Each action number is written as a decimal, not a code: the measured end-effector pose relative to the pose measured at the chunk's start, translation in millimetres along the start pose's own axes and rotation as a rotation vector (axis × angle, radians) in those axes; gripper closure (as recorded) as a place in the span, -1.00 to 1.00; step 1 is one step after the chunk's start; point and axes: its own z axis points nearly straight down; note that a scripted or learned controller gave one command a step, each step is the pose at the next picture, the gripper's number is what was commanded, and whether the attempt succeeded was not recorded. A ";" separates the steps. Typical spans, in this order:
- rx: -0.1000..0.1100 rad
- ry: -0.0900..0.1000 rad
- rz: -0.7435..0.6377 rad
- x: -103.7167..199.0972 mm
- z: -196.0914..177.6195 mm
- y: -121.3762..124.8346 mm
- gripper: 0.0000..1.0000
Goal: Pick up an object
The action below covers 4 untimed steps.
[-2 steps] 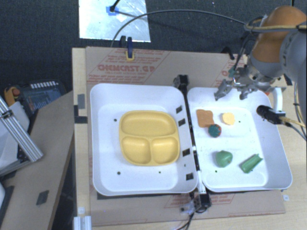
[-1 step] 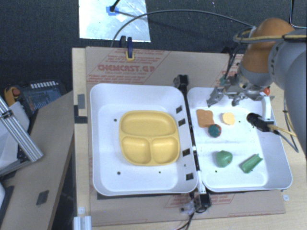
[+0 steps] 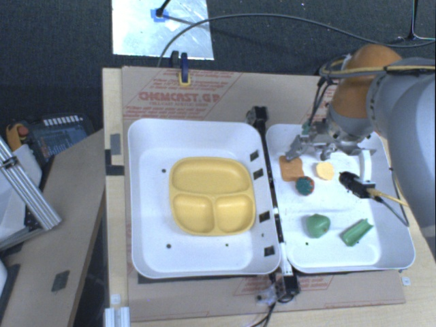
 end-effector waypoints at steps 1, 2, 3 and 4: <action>-0.007 -0.001 -0.002 -0.2 -14.5 2.1 1.00; -0.007 -0.001 0.005 -3.7 -69.3 -6.2 1.00; -0.009 -0.002 0.004 -7.5 -133.3 -8.6 1.00; -0.006 -0.001 0.001 -7.6 -166.5 -7.5 1.00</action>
